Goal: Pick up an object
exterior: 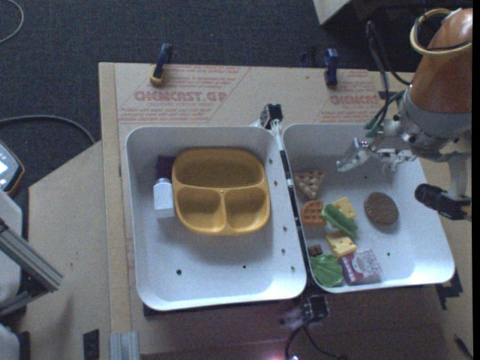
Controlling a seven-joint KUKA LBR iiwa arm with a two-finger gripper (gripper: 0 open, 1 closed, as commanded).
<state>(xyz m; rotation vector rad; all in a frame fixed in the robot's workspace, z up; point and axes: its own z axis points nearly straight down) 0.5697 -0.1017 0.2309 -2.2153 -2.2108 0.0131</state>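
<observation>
Nearest us in the right bin we see a pink packet and green leaf, then cheese cubes, a waffle and a brown patty. The left bin holds a yellow tray. Farther back, the pincer hovers above the right bin's rear, and we cannot tell whether it is spread.

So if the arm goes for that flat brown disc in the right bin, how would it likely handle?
The brown disc lies flat on the bin floor, so a top-down pinch would probably struggle to get under its thin edge. It looks rigid, like a toy cookie or patty, so likely light and not floppy. If pushed, it would probably slide rather than roll.
</observation>
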